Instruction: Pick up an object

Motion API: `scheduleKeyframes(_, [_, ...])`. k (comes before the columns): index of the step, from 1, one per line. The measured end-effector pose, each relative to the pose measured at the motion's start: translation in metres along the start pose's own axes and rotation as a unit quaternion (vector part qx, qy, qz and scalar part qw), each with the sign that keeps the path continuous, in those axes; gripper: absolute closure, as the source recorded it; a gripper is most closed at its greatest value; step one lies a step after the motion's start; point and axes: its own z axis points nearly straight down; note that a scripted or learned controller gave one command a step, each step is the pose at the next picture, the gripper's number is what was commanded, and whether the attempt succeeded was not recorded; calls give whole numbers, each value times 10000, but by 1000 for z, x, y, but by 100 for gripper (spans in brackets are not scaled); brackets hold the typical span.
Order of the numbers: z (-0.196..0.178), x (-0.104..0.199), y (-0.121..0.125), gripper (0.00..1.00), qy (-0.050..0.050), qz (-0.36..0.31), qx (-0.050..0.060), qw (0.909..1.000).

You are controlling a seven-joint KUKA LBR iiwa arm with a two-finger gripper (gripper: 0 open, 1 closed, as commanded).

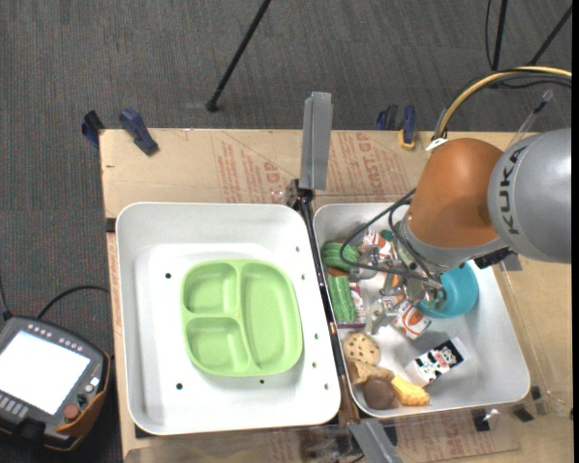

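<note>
Here the pickable things all sit in the right bin (pixel 507 355), and that bin serves as the landmark. Near its middle, under the arm's wrist, lies a small pile (pixel 391 302) of packets and toy pieces, with a turquoise cup (pixel 455 292) just beside it toward the bin's far-right side. Along the bin's left wall lie a green packet (pixel 341 298) and, farther back, a green rounded piece (pixel 335 255). At the bin's near edge sit a cookie (pixel 361 346), a brown lump (pixel 377 391), a yellow piece (pixel 410 392) and a black-and-white carton (pixel 436 359).

The claw (pixel 398 292) hangs low over the pile in the bin's middle; wires and clutter hide its tips, so I cannot tell how wide it stands or whether it has anything.

Judging from this, a clean pick calls for a straight descent onto one separate item, not the tangle, and closing only once a single thing sits between the tips. The cup's rim could deflect them.

Left of the bin stands the other bin (pixel 140 258), bearing a green divided plate (pixel 241 316). Both rest on the tabletop (pixel 203 162).
</note>
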Motion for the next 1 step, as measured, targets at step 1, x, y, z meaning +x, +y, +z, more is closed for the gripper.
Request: scheduleKeyframes(1, [-2, -51, -10, 0, 10, -475, 9, 9989])
